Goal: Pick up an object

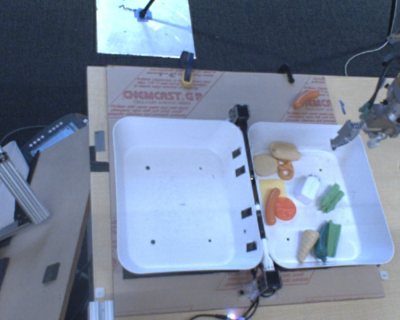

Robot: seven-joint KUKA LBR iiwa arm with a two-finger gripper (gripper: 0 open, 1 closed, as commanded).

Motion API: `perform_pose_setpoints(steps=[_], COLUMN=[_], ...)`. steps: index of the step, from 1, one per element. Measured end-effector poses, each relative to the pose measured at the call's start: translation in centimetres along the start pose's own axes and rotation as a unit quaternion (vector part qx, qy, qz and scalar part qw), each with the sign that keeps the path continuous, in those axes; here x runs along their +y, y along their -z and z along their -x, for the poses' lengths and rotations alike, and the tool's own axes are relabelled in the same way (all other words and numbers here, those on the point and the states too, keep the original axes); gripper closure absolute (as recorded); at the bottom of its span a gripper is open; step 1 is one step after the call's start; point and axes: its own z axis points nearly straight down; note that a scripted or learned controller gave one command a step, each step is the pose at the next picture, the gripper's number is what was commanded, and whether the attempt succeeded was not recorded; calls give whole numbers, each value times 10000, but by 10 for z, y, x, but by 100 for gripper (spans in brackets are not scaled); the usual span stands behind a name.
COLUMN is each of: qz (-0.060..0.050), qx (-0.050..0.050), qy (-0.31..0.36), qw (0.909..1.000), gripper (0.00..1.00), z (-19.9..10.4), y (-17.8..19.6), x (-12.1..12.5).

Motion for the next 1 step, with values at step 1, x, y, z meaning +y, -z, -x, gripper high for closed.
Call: perform_pose_setpoints(steps=[1], qz=[17], qx=[-3], qy=[18], qw=[10000], gripper=[100], z=[0], y=[11], x=[1])
